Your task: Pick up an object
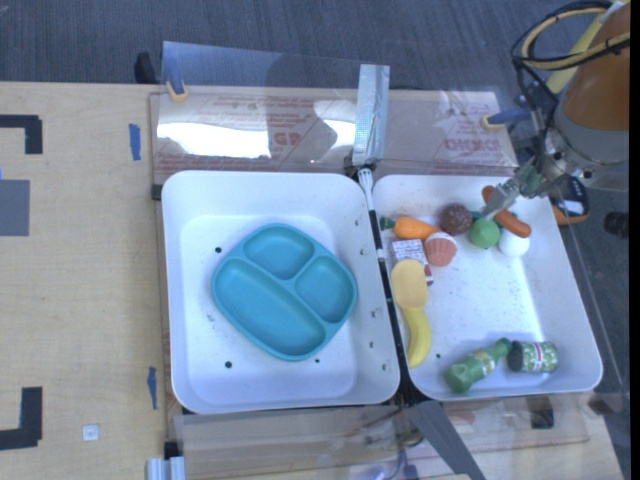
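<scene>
Item: gripper (505, 196), arm reaching in over the right bin (570, 298); grip state cannot be told. It is hanging at the bin's far edge, just above the green ball (484, 233), likely targeting it. Ball is lying unlifted beside a carrot (515, 224).

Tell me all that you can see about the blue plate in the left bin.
The blue plate is turquoise and looks like smooth plastic, with rounded corners and three compartments, one large and two smaller, holding nothing. It lies flat, turned at a slant, near the middle of the left bin. Nothing else touches it.
</scene>
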You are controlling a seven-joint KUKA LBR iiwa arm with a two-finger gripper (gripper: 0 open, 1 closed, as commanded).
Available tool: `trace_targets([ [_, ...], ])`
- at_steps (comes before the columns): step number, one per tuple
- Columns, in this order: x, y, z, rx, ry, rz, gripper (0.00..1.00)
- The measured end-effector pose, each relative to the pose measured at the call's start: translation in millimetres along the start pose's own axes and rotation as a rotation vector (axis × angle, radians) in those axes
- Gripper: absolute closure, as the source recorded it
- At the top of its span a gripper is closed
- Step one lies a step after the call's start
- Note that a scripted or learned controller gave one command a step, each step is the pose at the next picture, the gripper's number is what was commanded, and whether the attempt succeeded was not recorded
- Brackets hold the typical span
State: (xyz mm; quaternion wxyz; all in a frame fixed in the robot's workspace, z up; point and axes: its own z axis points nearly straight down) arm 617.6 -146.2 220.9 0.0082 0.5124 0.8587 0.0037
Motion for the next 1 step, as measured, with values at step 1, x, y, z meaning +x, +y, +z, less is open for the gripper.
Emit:
trace_targets([
  [1,86.1,59.2,-4.2,0.009,0.008,0.143,1.00],
])
